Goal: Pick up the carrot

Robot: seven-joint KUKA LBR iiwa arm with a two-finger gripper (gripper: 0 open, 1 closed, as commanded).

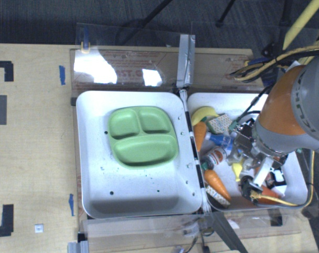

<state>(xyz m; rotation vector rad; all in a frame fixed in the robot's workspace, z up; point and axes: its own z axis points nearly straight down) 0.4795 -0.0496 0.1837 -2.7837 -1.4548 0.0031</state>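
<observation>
**Reaching over a crowded bin for the carrot**

Hovering low over the right bin, the grey arm comes in from the right side of the camera view, its orange band sitting just above the wrist. The end effector hangs near the front right part of that bin, among dark cables and white fittings. Whether it is spread or pressed together I cannot tell, because the wrist hardware and clutter blur its outline, and nothing is clearly pinched in it.

Lying at a slant near the front left corner of the same bin is the carrot, thick end up and toward the left wall, tip pointing toward the front. It sits just beside the divider between the two bins, which probably limits how the end effector can approach it from that side. A second long orange piece lies further back along the same wall, next to a yellow banana and a speckled sponge; a small bottle and a can fill the middle. This crowding likely explains why the arm stands high: a straight descent avoids knocking neighbours.

Resting in the left bin is a green divided plate, well apart from the action. Both bins stand side by side on the pale wooden surface, so the arm can reach either one.

As I judge it, the pick is not yet done, since the carrot lies on the bin floor.
</observation>
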